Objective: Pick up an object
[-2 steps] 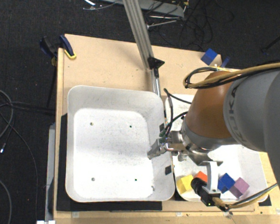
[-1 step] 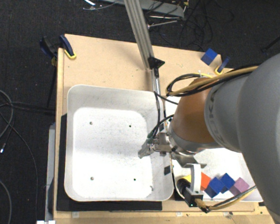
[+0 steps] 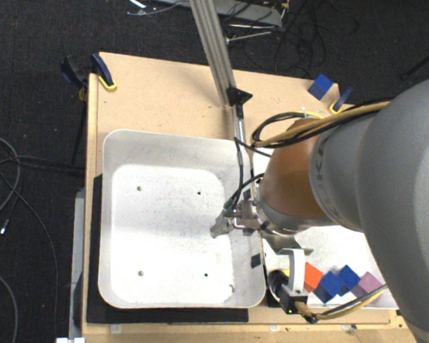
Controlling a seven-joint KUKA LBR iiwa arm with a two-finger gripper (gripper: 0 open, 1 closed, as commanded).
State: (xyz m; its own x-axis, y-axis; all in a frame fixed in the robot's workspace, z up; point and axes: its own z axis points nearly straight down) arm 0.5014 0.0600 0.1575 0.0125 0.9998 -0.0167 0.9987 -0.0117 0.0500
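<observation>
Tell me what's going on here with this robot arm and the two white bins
A grey robot arm with an orange band reaches in from the right, its wrist over the seam between the two bins. The gripper sits near the right edge of the left bin. A few small blocks, orange, blue and purple, lie in the right bin, partly hidden by the arm. Nothing shows between the fingers, so no pick is evident yet.
</observation>
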